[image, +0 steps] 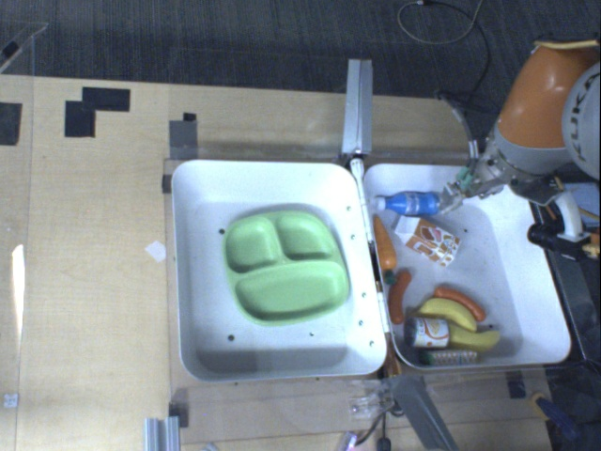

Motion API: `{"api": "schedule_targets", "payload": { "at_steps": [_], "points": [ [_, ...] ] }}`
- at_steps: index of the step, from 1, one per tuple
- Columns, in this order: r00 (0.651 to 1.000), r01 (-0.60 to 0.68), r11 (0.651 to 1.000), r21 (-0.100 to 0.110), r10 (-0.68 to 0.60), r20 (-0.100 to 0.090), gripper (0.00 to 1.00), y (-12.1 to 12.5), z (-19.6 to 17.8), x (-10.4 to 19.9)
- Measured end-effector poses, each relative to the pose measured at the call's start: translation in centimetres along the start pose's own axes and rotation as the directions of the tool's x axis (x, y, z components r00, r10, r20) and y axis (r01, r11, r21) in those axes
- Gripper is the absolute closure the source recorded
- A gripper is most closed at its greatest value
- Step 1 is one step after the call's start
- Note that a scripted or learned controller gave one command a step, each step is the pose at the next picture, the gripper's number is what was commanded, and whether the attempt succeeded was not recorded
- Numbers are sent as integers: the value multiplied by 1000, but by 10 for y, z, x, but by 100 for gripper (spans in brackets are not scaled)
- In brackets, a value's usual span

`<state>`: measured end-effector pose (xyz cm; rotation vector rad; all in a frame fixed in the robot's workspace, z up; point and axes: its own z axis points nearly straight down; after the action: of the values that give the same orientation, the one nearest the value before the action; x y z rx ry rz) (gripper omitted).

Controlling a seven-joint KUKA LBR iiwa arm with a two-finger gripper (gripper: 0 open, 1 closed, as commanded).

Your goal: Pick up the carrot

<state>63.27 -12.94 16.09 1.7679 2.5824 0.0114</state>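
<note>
Nearest the camera, along the front wall of the right bin (554,350), a small can (430,332) is being seen lying on its side, with a banana (451,314) resting just behind it and a second yellow piece (474,340) touching it on the right. An orange-red sausage-like item (460,300) is being noted lying against the banana's far side. A red sausage-like item (399,294) is being observed close to the divider between the bins.

Just beyond it, the carrot (384,242) is being found lying lengthwise along the left wall of the right bin, untouched and apart from the claw. A white packet with orange print (433,243) is lying flat near the bin's middle.

In the left bin (197,280), a green sectioned plate (285,264) is being seen lying flat at the centre.

Farther back, a plastic bottle with a blue label (410,203) is lying on its side. The claw (457,194) is being held low at the bottle's right end, just beside or touching it; whether the claw is wide or narrow cannot be told. The pale wood surface (94,252) is extending to the left
</note>
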Motion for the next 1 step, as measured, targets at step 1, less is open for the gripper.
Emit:
{"api": "schedule_targets", "payload": {
  "at_steps": [1],
  "points": [
    [978,-210,978,9,210,-2,100,-23,11,-2]
  ]
}}
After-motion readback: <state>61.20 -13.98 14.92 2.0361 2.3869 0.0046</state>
